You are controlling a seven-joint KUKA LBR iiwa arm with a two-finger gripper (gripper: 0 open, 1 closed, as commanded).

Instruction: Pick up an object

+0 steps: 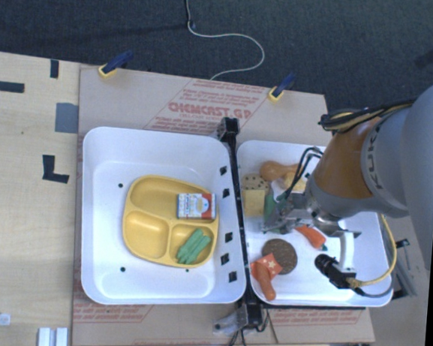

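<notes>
Now my two-finger gripper (280, 221) hovers w/ grip state unclear, round brown cookie-like disc (278, 255) just below; next: descend, clamp.

Left bin (95, 271): I find open floor around the yellow tray (145, 230). Right bin (304, 293): arm (352, 169) and crowded items block the centre.

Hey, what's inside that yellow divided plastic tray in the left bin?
The yellow divided plastic tray holds a small red-and-white box in its upper right compartment and a green pod-shaped toy in its lower right one. Whatever lies beneath them is covered.
</notes>
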